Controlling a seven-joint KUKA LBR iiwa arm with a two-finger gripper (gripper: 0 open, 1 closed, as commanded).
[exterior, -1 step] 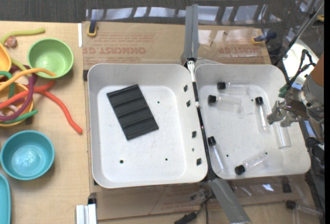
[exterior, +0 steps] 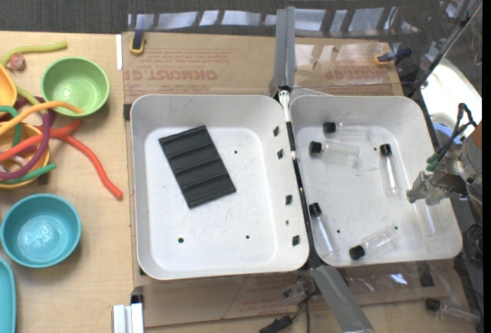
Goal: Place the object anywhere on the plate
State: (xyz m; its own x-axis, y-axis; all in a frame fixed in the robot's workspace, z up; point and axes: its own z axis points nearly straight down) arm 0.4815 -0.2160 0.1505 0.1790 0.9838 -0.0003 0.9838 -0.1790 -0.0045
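The pincer hangs low over the right side of the right bin, close to the bin's right wall. It looks small and blurred here, so I cannot tell how far open it is, and I see nothing held in it.

The task's things are, in my judgement, the clear tubes with black caps that lie scattered in this same bin. The nearest tube lies just to the left of the pincer, almost along the bin's depth, with its cap at the far end. Another tube lies to the left and nearer to the camera. Two more tubes lie further left and further back, and the last tube rests against the bin's left wall.

The dark ribbed plate lies flat and a little turned in the left bin, well apart from the pincer, far to its left, beyond the wall between the two bins.

I judge that the step in hand is the picking, and the placing is not yet begun. The next move calls for a firm grasp across one tube, probably the nearest one. Then comes a lift high enough to pass the middle wall, a long travel to the left, and a release above the plate
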